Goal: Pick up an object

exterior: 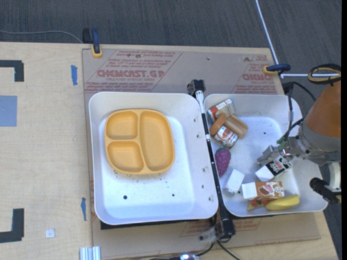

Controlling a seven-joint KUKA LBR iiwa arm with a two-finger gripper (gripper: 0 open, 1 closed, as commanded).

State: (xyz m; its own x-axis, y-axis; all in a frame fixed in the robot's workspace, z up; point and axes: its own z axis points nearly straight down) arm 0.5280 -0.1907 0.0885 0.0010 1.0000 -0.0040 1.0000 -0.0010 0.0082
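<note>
My gripper (275, 160) hangs low over the right side of the right bin (255, 110), under the arm's orange band (325, 112). Directly beneath it lies a small white and black item (271, 169); I cannot tell whether they touch. Just below sit an orange carton (268, 189) and a yellow banana (283, 202). To the left are a white block (234, 180), a small white cube (249, 190), a purple fruit (222, 159), a hot dog (229, 125), a round can (226, 138) and a red and white can (219, 109).
The left bin (179, 199) holds a yellow divided plate (139, 141). A black clamp (196, 86) sits where the bins meet at the back. Cables (295, 107) run along the right bin's far right corner.
</note>
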